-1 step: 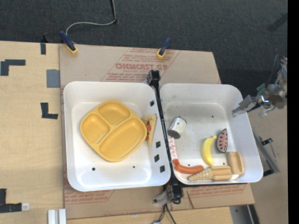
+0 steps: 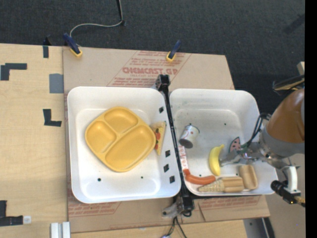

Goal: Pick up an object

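Note:
The right bin (image 2: 213,99) holds several toy foods. A yellow banana (image 2: 215,160) lies near its middle. A small silver cup (image 2: 187,135) lies on its side to the left. Along the front wall are a red sausage (image 2: 198,178), a waffle cone (image 2: 212,186) and a tan bread roll (image 2: 247,176). My gripper (image 2: 231,154) is low in this bin, just right of the banana and above the roll. Nothing shows as held. The arm's orange band (image 2: 290,120) sits over the bin's right rim.
The left bin (image 2: 74,143) holds a yellow divided plate (image 2: 120,139). A pizza slice toy (image 2: 159,135) lies against the black divider (image 2: 168,133). Two clamps (image 2: 73,44) pin the cardboard at the back.

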Robot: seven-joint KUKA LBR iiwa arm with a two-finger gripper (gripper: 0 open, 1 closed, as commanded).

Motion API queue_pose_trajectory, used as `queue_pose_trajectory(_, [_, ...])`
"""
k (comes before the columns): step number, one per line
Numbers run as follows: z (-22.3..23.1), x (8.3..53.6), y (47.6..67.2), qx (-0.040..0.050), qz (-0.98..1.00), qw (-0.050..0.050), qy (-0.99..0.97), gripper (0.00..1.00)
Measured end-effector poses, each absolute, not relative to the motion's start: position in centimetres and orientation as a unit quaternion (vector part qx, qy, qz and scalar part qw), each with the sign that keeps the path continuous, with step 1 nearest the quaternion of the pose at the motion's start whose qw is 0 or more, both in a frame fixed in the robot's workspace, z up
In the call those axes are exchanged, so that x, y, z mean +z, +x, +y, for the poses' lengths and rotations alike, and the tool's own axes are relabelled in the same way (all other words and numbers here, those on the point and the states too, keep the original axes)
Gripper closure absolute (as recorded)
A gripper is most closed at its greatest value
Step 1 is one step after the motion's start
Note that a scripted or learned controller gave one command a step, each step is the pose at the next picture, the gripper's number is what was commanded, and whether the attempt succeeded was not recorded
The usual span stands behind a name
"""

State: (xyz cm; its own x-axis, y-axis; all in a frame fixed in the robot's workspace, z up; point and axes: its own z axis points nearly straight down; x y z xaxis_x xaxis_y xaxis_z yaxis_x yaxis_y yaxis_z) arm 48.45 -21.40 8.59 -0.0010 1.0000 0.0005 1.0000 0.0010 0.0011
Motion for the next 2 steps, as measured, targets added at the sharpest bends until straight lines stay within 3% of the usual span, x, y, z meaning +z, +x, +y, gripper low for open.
queue_pose_trajectory(1, [-21.51, 9.60, 48.53, 0.0008, 0.707, 0.002, 0.707, 1.00])
queue_pose_trajectory(2, [-21.51, 9.58, 48.52, 0.0008, 0.707, 0.002, 0.707, 0.00])
